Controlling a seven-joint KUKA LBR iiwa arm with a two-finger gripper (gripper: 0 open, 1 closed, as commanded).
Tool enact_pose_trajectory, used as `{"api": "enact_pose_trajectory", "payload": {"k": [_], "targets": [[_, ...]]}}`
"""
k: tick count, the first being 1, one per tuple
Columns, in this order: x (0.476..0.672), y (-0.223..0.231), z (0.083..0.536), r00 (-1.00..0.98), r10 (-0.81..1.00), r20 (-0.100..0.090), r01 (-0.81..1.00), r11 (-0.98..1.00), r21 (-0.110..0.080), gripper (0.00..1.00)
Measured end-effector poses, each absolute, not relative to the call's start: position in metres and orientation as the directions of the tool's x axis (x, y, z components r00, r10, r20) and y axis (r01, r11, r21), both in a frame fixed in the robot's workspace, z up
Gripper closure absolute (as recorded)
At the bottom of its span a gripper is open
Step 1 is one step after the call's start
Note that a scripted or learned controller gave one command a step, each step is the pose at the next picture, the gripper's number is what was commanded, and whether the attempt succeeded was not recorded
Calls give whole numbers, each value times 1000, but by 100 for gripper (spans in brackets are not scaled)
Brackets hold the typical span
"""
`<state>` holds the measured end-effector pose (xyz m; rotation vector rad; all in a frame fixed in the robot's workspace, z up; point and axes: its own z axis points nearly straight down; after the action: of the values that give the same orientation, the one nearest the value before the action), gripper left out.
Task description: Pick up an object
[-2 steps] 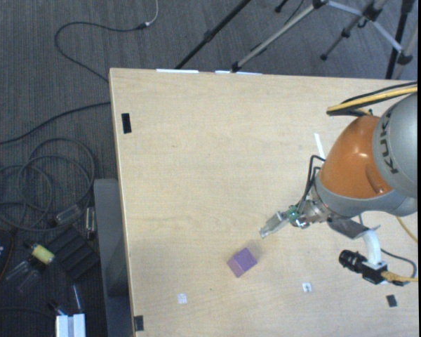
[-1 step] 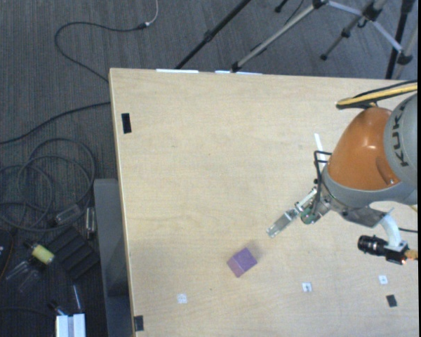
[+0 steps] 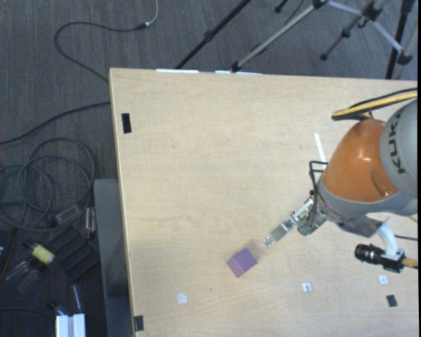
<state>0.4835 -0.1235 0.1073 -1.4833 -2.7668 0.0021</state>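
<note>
- Just beside the gripper (image 3: 274, 236), on its lower-left in the camera view, a purple block (image 3: 242, 261) lies on the wooden bench (image 3: 196, 174), not yet lifted; the pick is still to do.
- The arm (image 3: 361, 170) reaches in from the right, slanting down-left toward the block; whether the gripper is wide or narrow cannot be told.

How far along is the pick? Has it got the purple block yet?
Not yet. The purple block lies flat on the wooden bench, unlifted. The gripper is just up and to the block's right, close to it, nothing seen between its fingers. Left: closing on the block and lifting it.
</note>
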Motion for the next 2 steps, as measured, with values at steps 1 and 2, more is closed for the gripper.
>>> {"api": "enact_pose_trajectory", "payload": {"k": [1, 2], "targets": [[484, -122, 116, -553, 833, 4, 833, 553, 0, 100], [483, -132, 83, -636, 772, 3, 772, 636, -3, 100]]}}
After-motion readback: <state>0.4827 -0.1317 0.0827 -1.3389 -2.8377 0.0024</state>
